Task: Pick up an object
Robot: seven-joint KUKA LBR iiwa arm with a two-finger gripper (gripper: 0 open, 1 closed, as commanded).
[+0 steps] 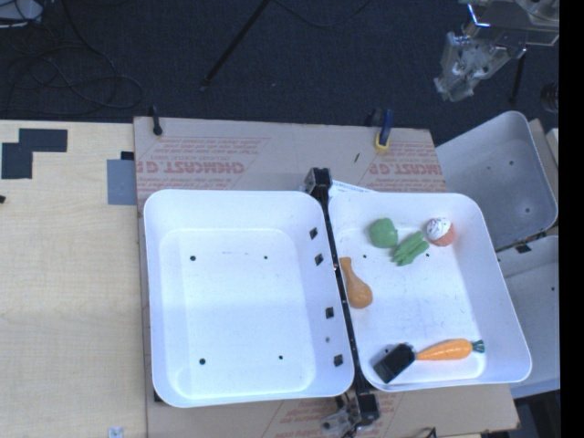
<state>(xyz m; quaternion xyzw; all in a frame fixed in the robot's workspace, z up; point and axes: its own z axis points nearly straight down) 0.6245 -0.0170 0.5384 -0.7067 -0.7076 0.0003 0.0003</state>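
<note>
Lying nearest the camera in the right bin (pixel 497 331) are a black block (pixel 394 362) and a carrot (pixel 445 349), the block's end just beside the carrot's blunt tip, both close to the front rim. Sitting a little farther back, by the divider, is an orange gourd (pixel 356 287) with its narrow neck pointing away. Beyond it, a round green piece (pixel 383 232) and a longer green vegetable (pixel 411 248) are resting just beside each other, and a small white-and-orange ball (pixel 440 231) is lying near the vegetable's far end. All six things are sitting apart from the walls, with open white floor between the near pair and the far group. The left bin (pixel 164 245) is showing its floor with small dark holes. Both bins are resting on cardboard (pixel 237 158), a blue clamp (pixel 385 128) pinning its far edge. The gripper (pixel 465 67) is hanging far back at the upper right, above dark floor and well apart from the bins; whether its claw is open cannot be told, and nothing is showing in it.
</note>
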